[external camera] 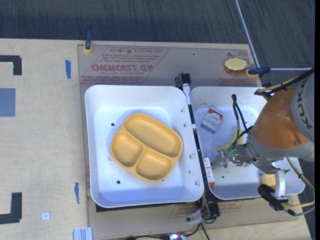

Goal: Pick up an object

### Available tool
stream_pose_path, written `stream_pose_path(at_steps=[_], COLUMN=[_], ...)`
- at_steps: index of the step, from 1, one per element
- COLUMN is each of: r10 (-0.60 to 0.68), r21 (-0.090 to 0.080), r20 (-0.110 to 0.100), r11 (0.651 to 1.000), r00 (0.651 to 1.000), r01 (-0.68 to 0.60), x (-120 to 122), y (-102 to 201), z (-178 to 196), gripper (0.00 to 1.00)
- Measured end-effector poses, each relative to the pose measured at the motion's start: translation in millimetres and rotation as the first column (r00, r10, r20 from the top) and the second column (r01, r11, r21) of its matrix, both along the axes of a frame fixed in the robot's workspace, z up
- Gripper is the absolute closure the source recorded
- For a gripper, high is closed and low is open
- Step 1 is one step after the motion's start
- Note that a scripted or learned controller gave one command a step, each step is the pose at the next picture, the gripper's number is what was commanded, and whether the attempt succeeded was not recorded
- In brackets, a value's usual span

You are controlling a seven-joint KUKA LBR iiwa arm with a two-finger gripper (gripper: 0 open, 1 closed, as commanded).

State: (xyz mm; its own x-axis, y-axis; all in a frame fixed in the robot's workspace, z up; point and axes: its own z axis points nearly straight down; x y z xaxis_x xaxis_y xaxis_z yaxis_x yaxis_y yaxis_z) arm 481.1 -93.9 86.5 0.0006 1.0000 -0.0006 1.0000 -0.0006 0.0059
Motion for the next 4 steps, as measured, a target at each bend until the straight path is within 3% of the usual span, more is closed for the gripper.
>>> stream_pose_path(at_steps=[1,2,3,4], r10=[0.000,0.000,0.001,0.001], r21=[-0.001,-0.001,0.001,-0.001], r20=[0.004,0.004,-0.005,-0.003], r11=[1.000,1.000,1.000,1.000], r00=[1.000,1.000,1.000,1.000], r01=[0.000,0.000,-0.001,-0.001], x=[1.3,1.2,35.1,48.3], y=[-0.1,0.0,-5.8,-0.5], z=[10.0,9.9,-0.4,-0.4], gripper=[1.00,0.00,0.00,0.00])
